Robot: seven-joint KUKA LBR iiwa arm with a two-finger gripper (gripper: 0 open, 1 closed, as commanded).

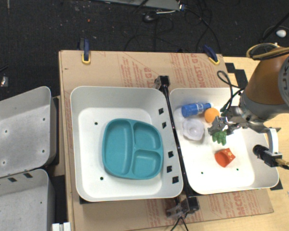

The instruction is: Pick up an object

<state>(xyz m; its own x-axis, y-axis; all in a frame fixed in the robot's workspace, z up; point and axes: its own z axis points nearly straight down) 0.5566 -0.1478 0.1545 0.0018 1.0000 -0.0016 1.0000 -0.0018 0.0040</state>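
The grey arm (269, 93) reaches in from the right over the right bin (260, 179), its tool (218, 127) low near the bin's middle, at a green object (220, 137); whether the tool is spread or pinching it I cannot tell. Just left lie an orange ball (211, 114), a blue bottle (195, 109) and a clear cup (193, 129), with a red piece (225, 157) below. The left bin (86, 105) holds a teal divided plate (132, 148).

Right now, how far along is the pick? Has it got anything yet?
Done: the gripper has reached into the right bin, directly over the green object. In hand: nothing clearly; a grasp on it can't be confirmed. Left: grip and lift. The orange ball, blue bottle and red piece lie loose.
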